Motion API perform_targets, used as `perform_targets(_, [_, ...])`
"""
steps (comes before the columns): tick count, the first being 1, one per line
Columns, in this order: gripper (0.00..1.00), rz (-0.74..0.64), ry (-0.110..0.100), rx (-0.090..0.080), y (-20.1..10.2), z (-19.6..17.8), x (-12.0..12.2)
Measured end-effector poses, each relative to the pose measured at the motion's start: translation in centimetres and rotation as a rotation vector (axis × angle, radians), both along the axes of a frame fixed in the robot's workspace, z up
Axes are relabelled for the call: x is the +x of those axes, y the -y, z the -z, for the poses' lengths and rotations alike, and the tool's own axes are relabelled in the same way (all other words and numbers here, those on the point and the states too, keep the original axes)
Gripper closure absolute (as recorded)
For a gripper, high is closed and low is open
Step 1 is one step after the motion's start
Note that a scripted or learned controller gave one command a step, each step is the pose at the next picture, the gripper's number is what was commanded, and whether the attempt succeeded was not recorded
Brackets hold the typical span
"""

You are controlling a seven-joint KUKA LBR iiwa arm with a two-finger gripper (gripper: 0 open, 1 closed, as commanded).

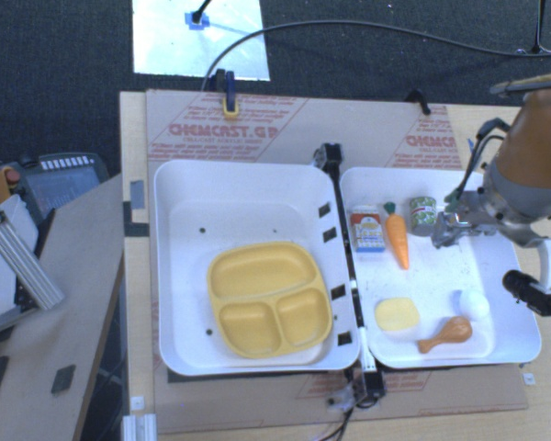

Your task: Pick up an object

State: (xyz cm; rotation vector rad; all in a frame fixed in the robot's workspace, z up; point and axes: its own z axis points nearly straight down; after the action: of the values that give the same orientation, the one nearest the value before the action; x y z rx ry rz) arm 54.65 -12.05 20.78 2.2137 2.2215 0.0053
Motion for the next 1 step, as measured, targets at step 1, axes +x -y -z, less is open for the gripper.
perform_targets(1, [1.00, -0.006, -0.005, 0.003, -5.73, -0.04, 0.20])
